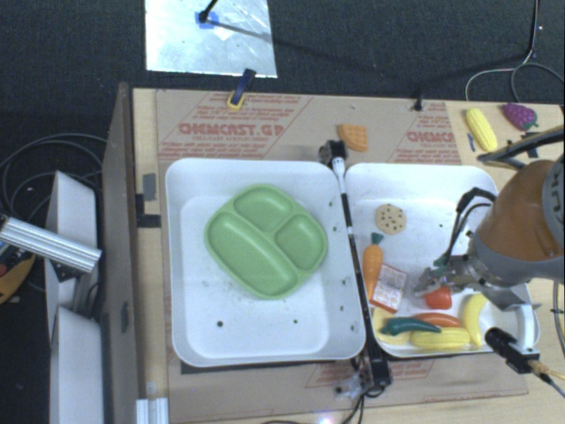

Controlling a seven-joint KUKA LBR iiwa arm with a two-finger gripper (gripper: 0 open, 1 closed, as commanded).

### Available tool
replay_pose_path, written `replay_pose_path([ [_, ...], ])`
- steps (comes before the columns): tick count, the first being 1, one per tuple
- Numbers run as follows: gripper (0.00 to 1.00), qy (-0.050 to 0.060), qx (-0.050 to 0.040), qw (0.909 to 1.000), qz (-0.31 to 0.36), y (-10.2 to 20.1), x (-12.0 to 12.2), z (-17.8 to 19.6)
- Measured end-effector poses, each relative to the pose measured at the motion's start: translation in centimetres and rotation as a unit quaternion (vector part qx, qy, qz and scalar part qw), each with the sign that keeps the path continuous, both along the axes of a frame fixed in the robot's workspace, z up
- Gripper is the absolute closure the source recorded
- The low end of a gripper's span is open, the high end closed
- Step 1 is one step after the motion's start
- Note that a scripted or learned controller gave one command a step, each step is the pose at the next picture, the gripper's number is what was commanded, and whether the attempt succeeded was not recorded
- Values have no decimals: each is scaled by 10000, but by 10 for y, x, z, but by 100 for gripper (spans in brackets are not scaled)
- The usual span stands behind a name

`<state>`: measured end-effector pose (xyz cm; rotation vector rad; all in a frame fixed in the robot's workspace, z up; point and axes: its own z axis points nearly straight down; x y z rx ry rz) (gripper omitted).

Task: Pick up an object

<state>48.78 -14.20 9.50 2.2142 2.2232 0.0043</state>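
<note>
My gripper hangs low in the right bin, with the grey and orange arm reaching in from the right. Just below it lies a small red fruit, touching or nearly touching it. A red-and-white packet lies to the gripper's left, next to an orange carrot. A cookie sits further back. Along the bin's front edge are a banana, a green vegetable and a long yellow item. The view does not let me see anything held.
The left bin holds a green divided plate. On the cardboard behind the bins lie an orange piece, a yellow corn cob and purple grapes. The divider between the bins carries a thin white rod.
</note>
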Motion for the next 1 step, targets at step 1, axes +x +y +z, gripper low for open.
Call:
replay_pose_path([
  [1,100,-59,14,10000,59,82,75,95],
])
